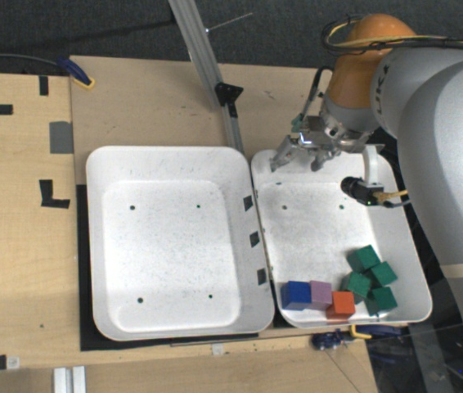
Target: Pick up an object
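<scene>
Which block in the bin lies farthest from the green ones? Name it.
The blue block, at the left end of the row along the right bin's near edge; the purple and orange ones sit closer to the green.

The grey arm (pixel 440 129) is cut off by the right edge, so its base and most of its length cannot be followed. The far right corner of the right bin (pixel 268 219) is covered by the gripper (pixel 298 160) and the wrist. Whether anything is held between the fingers cannot be made out, the tips being small and dark against the bin rim. The green blocks (pixel 370 278) are crowded together, and their exact number cannot be settled. The blue clamp (pixel 330 340) below the bin is partly hidden by its rim.
</scene>
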